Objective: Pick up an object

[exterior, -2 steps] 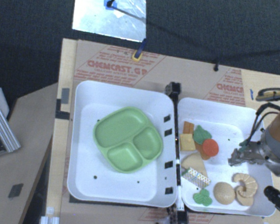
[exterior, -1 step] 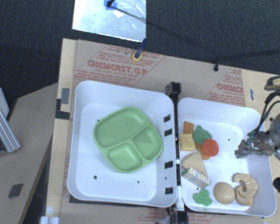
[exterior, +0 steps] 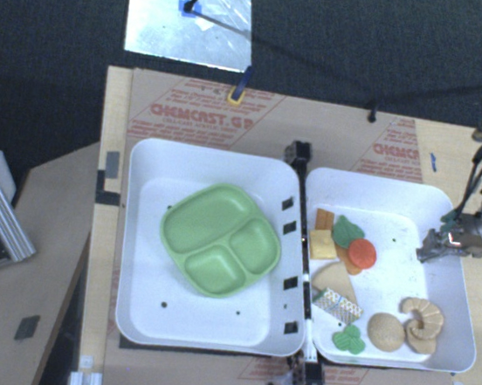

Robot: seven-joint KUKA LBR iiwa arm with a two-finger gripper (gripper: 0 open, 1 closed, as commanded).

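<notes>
The right bin (exterior: 449, 215) holds several toy foods. A red tomato (exterior: 362, 253) lies by a green leafy piece (exterior: 347, 232), an orange block (exterior: 324, 219) and a yellow cheese square (exterior: 322, 244). Nearer the front lie a beige wedge (exterior: 336, 281), a patterned wrapper (exterior: 338, 306), a green broccoli piece (exterior: 348, 339), a round bun (exterior: 387, 331) and a croissant (exterior: 423, 322). My gripper (exterior: 435, 249) hangs over the bin's right side, above bare floor, apart from the foods. Nothing shows between its fingers.
The left bin (exterior: 152, 167) holds a green divided plate (exterior: 220, 239). A black clip divider (exterior: 298, 239) joins the two bins. A shiny sheet (exterior: 191, 12) lies beyond the bench at the back.
</notes>
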